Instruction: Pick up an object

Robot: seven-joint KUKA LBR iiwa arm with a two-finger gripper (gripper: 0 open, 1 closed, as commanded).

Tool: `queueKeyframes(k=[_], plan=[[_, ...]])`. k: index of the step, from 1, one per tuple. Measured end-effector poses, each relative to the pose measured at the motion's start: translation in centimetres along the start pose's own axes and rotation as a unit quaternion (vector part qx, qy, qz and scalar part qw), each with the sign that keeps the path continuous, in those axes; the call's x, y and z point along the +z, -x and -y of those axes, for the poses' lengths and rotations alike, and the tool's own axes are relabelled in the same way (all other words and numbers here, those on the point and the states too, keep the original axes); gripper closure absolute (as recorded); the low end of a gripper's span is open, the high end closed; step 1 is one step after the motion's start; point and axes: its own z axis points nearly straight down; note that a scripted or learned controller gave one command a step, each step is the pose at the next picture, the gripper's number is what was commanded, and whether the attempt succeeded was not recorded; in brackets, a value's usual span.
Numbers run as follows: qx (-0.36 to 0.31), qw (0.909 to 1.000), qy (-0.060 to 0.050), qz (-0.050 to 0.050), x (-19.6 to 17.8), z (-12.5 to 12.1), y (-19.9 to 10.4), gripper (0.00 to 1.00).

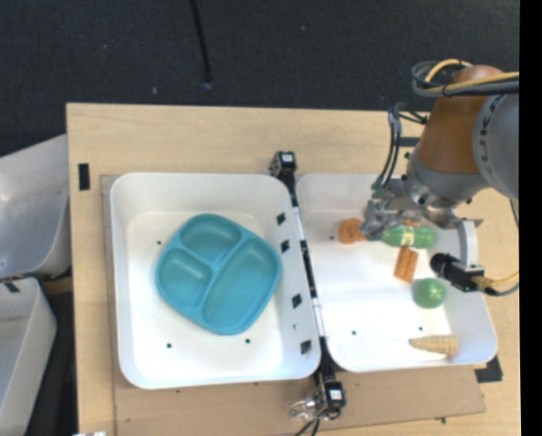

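In the right bin [379, 348] my gripper [378, 223] hangs low near the back, between a small orange round piece [349, 232] on its left and a green oblong piece [408, 237] on its right. The green piece lies right against the gripper; I cannot tell whether it is gripped. An orange block [405, 265] lies just in front of the green piece. A green ball [428, 292] sits further toward the front. A tan cone [435, 344] lies near the front right corner.
The left bin [139, 343] holds a blue divided plate [218, 272] in its middle. A ridge with black clips [300, 271] separates the two bins. The arm [457, 143] comes in over the right bin's back right corner.
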Motion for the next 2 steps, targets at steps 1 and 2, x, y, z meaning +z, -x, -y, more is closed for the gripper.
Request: queueKeyframes(k=[1,2], plan=[[-0.001,1.0,0.002,0.001,-6.0,-0.6,1.0,1.0],[-0.001,1.0,0.001,0.001,-11.4,-0.7,1.1,1.0]])
